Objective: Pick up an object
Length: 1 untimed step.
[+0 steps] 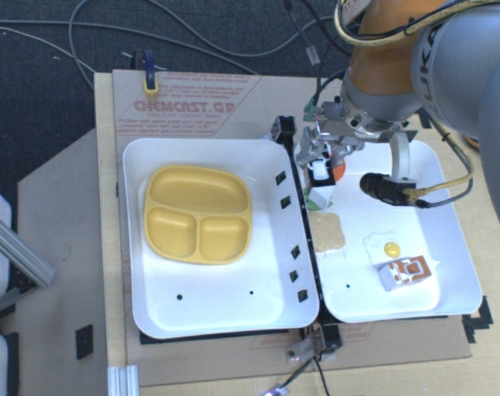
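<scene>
Board (pixel 184 106) under bins, printed "CHEMCAST GP"

We have one fixed camera, mounted above the bench and looking down at a slant. It frames both white bins whole: the left bin (pixel 151 246) at center-left of the frame, the right bin (pixel 448 246) at center-right. We see the arm (pixel 415 48) entering from the upper right, close to the lens and large in frame. Dark floor and cables fill the top edge; the bench's board edge runs along the bottom.
</scene>
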{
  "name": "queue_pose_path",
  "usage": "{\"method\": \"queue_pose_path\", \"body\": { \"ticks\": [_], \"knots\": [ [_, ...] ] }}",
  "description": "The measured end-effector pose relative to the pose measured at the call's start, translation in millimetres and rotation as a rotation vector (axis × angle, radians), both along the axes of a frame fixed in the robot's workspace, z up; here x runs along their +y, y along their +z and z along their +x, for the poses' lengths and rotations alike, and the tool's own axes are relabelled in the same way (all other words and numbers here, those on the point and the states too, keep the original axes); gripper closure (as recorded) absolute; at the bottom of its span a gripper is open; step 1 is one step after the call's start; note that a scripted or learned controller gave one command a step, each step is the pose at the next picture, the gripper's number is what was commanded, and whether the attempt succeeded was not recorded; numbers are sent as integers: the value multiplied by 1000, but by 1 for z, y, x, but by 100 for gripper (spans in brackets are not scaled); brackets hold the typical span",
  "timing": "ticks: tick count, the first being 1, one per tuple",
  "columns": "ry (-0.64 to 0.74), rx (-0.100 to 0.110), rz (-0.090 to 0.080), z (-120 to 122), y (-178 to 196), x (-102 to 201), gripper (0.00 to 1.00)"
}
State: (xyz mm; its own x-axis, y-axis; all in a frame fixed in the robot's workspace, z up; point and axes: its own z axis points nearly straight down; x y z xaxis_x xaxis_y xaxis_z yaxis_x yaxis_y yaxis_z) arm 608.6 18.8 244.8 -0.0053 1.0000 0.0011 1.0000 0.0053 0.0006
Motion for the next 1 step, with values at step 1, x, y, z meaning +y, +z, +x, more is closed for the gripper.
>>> {"method": "queue_pose_path", "body": {
  "ticks": [1],
  "knots": [
    [0, 0, 0, 15, -20, 55, 100]
  ]
}}
